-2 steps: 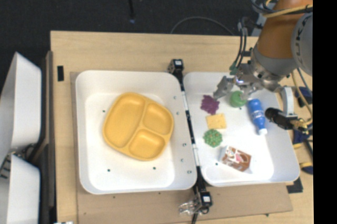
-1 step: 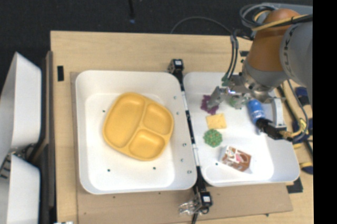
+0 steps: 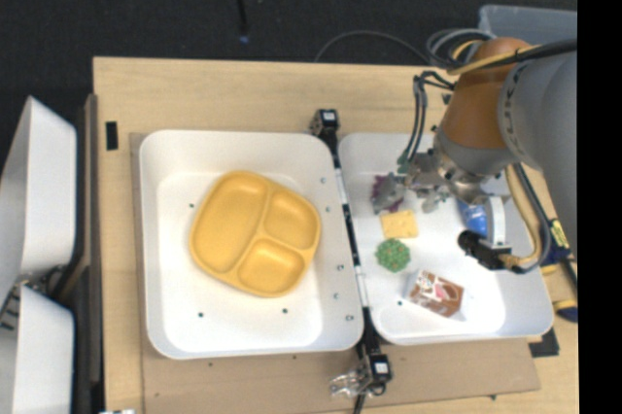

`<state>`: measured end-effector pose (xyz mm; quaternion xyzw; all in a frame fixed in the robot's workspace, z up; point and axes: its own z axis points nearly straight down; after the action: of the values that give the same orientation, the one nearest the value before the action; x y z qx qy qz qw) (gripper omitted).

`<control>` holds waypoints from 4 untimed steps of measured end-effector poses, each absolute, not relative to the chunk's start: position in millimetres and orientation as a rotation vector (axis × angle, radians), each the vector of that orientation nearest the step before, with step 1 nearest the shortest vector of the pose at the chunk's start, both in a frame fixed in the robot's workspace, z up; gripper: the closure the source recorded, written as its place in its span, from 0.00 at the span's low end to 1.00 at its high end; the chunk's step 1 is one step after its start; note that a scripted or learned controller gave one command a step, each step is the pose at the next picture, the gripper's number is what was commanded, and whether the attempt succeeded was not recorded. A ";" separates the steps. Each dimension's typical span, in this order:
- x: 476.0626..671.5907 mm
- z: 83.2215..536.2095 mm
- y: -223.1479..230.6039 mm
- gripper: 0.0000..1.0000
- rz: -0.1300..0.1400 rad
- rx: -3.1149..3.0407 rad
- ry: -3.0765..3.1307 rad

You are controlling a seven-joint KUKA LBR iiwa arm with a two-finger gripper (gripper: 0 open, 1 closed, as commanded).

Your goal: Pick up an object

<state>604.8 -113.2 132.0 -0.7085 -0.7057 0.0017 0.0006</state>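
Whether the jaws are spread or pressed together cannot be told; the gripper (image 3: 420, 184) is a cluster of grey metal hanging over the right bin (image 3: 520, 315) near its twelve o'clock edge. Just at its nine o'clock lies a small dark purplish object (image 3: 387, 193) of irregular shape. Toward six o'clock sit a flat yellow square (image 3: 399, 225), a bumpy green ball (image 3: 393, 255) and a glossy brown packet (image 3: 435, 293). In the left bin (image 3: 170, 325) rests a smooth yellow plastic plate (image 3: 255, 232) with three rounded compartments.
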 end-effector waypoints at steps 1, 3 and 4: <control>605.0 99.7 -114.6 0.00 0.003 -2.226 -2.218; 603.8 177.6 -114.1 1.00 -0.007 -2.227 -2.224; 609.7 241.8 -115.2 1.00 -0.007 -2.223 -2.229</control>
<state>609.7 -115.2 241.8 -0.7062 -0.7080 -0.0022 -0.0033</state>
